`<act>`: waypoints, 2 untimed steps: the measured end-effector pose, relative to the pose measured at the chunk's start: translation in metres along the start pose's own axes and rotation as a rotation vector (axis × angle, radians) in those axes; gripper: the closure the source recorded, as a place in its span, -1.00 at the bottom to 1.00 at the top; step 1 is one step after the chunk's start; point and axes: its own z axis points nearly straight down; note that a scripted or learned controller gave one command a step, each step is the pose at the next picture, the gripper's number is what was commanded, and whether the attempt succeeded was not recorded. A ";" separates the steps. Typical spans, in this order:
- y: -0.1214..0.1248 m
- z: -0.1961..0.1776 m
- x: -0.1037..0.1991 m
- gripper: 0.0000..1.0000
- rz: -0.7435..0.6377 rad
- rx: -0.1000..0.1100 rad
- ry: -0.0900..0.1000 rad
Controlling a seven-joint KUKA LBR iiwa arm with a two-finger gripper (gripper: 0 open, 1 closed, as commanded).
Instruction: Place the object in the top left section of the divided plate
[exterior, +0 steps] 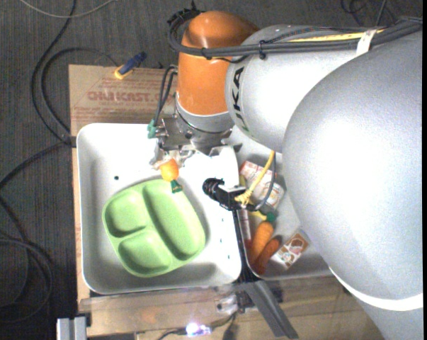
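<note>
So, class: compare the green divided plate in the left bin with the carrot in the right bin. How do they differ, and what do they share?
Colour: the divided plate is green, the carrot orange.
Shape: the plate is broad, flat and split into sections; the carrot is long and tapered.
Surroundings: the plate lies alone on the left bin floor; the carrot lies crowded among other items in the right bin.
Shared: both rest in shallow white bins.

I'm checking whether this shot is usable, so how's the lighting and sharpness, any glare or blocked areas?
Camera view: even, soft lighting, with faint shadows inside the left bin; mild sheen on the green divided plate and a bright highlight on the arm's orange band; the grey arm looms large, slightly soft, and covers much of the right bin; the small orange object at the gripper looks a bit blurred.
</note>
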 end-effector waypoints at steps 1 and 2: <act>-0.051 0.031 0.035 1.00 0.056 0.003 0.000; -0.056 0.000 -0.014 1.00 0.145 0.000 0.001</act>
